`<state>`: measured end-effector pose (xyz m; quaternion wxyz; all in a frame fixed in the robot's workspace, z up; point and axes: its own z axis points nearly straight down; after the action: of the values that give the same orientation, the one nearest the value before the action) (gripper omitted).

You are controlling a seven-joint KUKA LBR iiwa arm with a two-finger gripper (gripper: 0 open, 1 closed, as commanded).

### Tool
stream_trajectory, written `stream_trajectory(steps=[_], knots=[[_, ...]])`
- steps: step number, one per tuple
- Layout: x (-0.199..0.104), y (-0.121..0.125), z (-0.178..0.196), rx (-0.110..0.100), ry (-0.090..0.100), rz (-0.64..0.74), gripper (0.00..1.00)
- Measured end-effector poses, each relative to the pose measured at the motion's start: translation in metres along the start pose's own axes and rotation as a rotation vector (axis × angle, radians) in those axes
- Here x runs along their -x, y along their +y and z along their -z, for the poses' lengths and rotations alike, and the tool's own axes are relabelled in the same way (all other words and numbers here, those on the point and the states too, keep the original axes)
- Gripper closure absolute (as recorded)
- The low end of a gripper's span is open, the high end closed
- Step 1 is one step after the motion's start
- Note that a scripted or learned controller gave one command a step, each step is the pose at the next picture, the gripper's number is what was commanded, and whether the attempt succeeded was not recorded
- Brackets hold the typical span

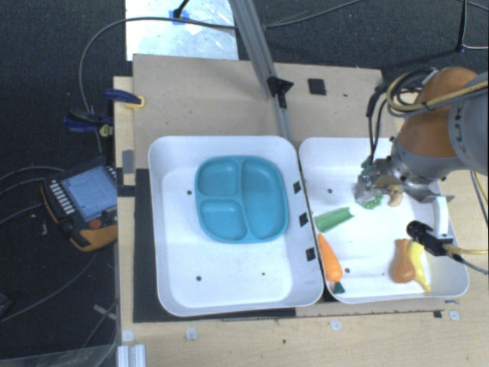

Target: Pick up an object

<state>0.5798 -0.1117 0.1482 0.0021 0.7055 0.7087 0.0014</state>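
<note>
Seen from above at a slant: a table [229, 79] carrying two shallow white bins side by side. Reaching in from the view's right, a grey robot arm with an orange band [435, 121], ending in fingers [372, 191] low over the far part of the right white bin [458, 285]. Cannot tell whether the fingers are spread or pressed together; something small, pale and greenish sits at their tips, too blurred to name or to call held.

Just beside the fingers, on their right in the view, a small tan lump [395, 198], too small to identify. Near the fingers, on the lower left, a flat green plastic strip [332, 219] lying on the bin floor. Farther below them, against the bin's left wall, an orange toy carrot [329, 257] with a dark green tip pointing to the front edge. Below and to the right of the fingers, in the front right corner, an orange pear-shaped toy [401, 263] touching a yellow toy banana [419, 271].

Well to the left of the fingers, the left white bin [164, 228], holding a blue plastic plate with three compartments [242, 199].
</note>
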Motion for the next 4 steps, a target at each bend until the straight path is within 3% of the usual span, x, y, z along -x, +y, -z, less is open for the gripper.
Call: stream_trajectory(steps=[2, 4], knots=[[-0.001, 0.020, 0.110, 0.002, 0.000, 0.003, 1.00], [-0.119, 0.014, 0.109, -0.004, 0.003, 0.007, 1.00]])
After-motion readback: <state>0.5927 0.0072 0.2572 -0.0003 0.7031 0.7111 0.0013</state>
